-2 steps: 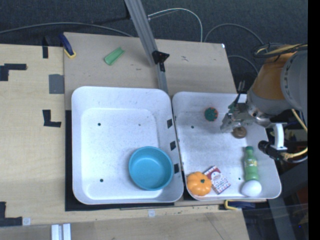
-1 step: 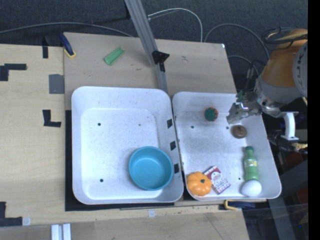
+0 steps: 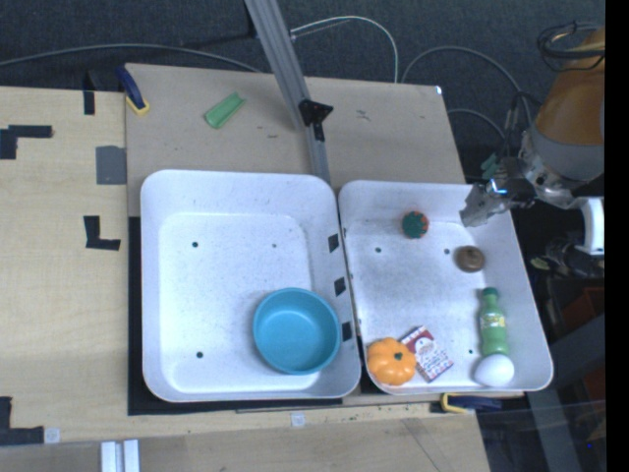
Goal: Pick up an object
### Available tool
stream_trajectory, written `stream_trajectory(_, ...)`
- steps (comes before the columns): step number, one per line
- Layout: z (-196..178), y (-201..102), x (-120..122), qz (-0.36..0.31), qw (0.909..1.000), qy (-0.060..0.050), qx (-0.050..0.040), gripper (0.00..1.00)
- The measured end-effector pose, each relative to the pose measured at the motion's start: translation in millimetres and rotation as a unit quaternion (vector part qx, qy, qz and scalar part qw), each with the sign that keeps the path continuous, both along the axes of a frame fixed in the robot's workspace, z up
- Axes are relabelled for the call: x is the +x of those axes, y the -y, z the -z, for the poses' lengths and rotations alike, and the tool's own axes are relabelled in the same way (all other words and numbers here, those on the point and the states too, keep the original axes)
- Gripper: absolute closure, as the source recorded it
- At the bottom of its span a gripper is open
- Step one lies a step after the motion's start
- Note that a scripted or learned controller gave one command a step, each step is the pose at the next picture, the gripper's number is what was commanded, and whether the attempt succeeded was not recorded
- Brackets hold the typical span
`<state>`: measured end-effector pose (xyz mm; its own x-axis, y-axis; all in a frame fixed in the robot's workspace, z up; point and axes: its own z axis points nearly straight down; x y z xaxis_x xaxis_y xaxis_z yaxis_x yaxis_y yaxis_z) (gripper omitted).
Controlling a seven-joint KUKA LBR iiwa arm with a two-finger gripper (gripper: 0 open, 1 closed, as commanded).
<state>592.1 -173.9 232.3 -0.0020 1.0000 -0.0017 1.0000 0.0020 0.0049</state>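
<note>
White plastic forms both shallow bins on the bench (image 3: 59, 293). The left bin (image 3: 177, 205) holds a blue bowl (image 3: 296, 329), which sits upright near its front right corner. The right bin (image 3: 393, 283) carries the loose pieces. A small green and red ball (image 3: 415, 224) lies toward the back, a brown rounded lump (image 3: 470, 258) lies a little nearer the front and right of it, and a green bottle (image 3: 493, 323) lies along the right wall with its cap pointing toward the back. Just in front of the bottle rests a white egg (image 3: 494, 370) in the front right corner. An orange pumpkin (image 3: 392, 361) sits at the front left of this bin, touching a red and white packet (image 3: 428, 353) beside it.

The grey arm with its orange band (image 3: 575, 106) reaches in from the right, and the tool (image 3: 479, 205) hangs over the back right rim of the right bin, apart from every piece inside; whether it is wide or narrow I cannot tell. Behind the bins, a green block (image 3: 223, 110) lies on the bench, and a grey pole (image 3: 280, 47) slants across toward the gap between the bins.
</note>
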Motion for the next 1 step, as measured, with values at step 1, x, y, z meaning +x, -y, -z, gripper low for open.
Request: stream_trajectory(1,-29.8,-0.3,0.8,0.0,1.0,-0.001,0.0004,1.0)
